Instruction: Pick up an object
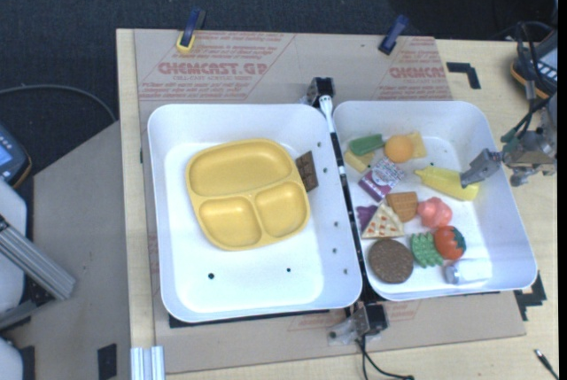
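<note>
The right bin (496, 245) holds several toy foods. Among them are a yellow banana (447, 182), an orange ball (399, 148), a green piece (366, 143), a pizza wedge (381, 224), a round brown cookie (391, 260) and a red tomato (450, 241). My gripper (501, 168) hangs over that bin's right side, just right of the banana's end. Its fingers look open, and one fingertip (483, 166) is close to the banana. Nothing is between them.
The left bin (177, 281) holds a yellow divided plate (248, 192) with a small brown block (306, 170) at the plate's right edge. A pink piece (434, 212), a toast slice (403, 204) and a green leafy piece (425, 248) crowd the right bin's middle.
</note>
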Controlling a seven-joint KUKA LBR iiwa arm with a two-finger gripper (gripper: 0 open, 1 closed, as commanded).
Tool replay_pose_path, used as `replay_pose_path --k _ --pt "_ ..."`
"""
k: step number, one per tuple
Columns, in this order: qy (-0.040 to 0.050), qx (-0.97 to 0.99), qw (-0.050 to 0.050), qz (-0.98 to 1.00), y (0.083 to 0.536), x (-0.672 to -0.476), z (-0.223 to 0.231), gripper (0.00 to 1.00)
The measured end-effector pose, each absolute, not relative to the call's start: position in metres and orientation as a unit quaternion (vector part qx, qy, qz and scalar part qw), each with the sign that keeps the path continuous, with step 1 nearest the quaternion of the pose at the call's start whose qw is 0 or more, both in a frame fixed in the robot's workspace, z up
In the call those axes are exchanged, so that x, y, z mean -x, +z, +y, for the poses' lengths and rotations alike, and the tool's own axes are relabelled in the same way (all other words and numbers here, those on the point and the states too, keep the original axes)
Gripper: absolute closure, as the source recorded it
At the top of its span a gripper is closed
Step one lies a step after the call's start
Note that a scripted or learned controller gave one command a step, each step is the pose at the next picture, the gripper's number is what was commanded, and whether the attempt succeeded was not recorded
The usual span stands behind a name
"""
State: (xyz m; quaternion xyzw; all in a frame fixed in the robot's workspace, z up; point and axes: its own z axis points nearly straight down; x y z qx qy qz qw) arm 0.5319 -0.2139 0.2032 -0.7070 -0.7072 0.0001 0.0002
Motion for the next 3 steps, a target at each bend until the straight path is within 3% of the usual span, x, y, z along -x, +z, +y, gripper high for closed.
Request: replay_pose_path --k 2,3 --pt "0.0008 0.707 0.003 -0.707 0.102 -0.541 -0.212 0.0" --pt "0.0003 0.707 0.002 -0.707 0.084 -0.541 -0.211 0.0"
